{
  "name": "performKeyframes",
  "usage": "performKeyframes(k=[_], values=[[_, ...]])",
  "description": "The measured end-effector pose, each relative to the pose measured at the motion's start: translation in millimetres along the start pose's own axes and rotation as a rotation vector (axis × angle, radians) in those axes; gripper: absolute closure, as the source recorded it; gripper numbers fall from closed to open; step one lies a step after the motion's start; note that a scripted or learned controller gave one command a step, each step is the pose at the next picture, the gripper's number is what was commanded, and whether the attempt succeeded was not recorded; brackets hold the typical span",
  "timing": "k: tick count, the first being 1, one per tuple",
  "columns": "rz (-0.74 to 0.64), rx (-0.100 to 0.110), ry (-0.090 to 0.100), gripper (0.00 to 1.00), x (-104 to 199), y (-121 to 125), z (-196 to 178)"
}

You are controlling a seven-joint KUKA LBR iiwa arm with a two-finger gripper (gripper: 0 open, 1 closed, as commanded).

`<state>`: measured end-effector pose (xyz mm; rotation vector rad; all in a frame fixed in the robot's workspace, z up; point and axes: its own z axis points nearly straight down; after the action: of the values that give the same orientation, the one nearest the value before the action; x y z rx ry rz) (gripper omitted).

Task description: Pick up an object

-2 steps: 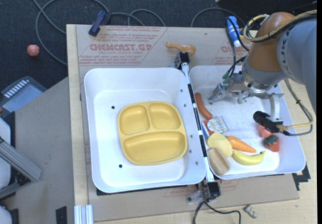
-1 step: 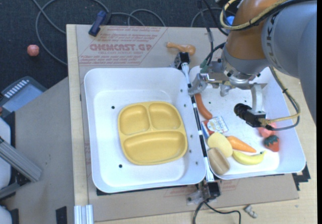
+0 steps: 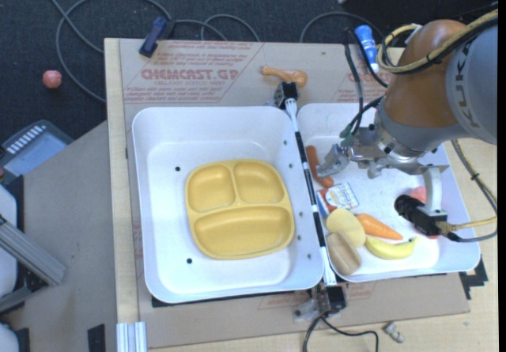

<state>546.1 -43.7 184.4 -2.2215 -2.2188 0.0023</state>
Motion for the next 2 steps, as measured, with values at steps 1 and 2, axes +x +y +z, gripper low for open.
performKeyframes(k=[1, 2], values=[[0.000, -0.001, 0.000, 0.00, 0.3, 0.1, -0.1], [0.000, -0.001, 0.000, 0.00, 0.3, 0.1, -0.1]])
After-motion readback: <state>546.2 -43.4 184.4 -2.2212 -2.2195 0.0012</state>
